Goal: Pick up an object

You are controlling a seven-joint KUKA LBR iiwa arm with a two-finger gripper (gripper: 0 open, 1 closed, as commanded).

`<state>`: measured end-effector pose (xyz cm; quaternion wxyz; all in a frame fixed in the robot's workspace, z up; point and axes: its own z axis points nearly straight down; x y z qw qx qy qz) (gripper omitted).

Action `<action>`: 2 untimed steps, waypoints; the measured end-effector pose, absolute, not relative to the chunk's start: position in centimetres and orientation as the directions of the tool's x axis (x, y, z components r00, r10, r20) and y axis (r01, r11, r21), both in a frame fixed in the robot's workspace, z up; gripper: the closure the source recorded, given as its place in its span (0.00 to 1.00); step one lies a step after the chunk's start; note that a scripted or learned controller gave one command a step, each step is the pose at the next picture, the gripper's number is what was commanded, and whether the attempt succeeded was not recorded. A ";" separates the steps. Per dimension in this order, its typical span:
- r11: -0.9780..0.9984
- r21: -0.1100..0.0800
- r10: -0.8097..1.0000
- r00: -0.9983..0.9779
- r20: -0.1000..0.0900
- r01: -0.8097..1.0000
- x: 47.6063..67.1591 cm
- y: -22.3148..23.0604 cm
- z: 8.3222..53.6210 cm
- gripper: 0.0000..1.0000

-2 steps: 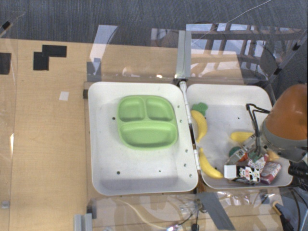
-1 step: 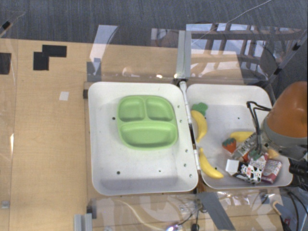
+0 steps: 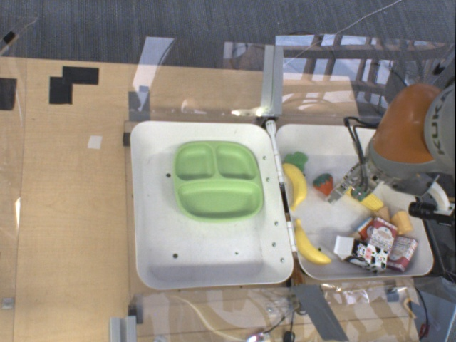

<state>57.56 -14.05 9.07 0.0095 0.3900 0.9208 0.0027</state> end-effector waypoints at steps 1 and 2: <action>0.652 0.010 0.758 -0.652 -0.012 0.758 60.3 -13.2 9.0 1.00; 0.224 0.007 0.975 -0.224 -0.002 0.975 61.8 -5.7 18.7 1.00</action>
